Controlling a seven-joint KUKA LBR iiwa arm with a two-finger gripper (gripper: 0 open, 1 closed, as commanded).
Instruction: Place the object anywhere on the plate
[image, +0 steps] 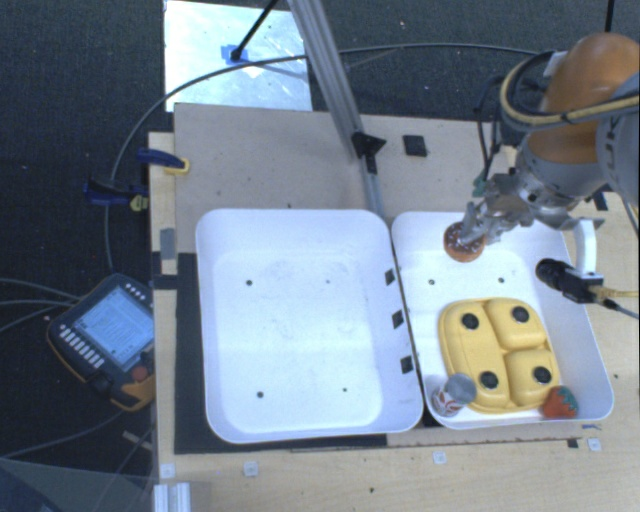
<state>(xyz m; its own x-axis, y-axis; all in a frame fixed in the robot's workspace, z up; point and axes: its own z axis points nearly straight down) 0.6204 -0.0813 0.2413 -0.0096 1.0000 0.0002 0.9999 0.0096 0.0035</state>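
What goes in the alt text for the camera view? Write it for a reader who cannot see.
The grey arm's hand sits over a small brownish round object near the far edge of the right white bin. Nearer the camera in that bin lies a yellow compartment plate, with a small greyish object and a red strawberry-like object at its near corners. The left bin adjoins.

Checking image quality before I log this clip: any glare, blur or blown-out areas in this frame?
Camera view: the two white bins are nearly blown out, with little surface detail; a bright glare patch sits on the floor at top; the tool and the small brownish object beneath it look soft and blurred; the yellow plate is evenly lit and fairly sharp.
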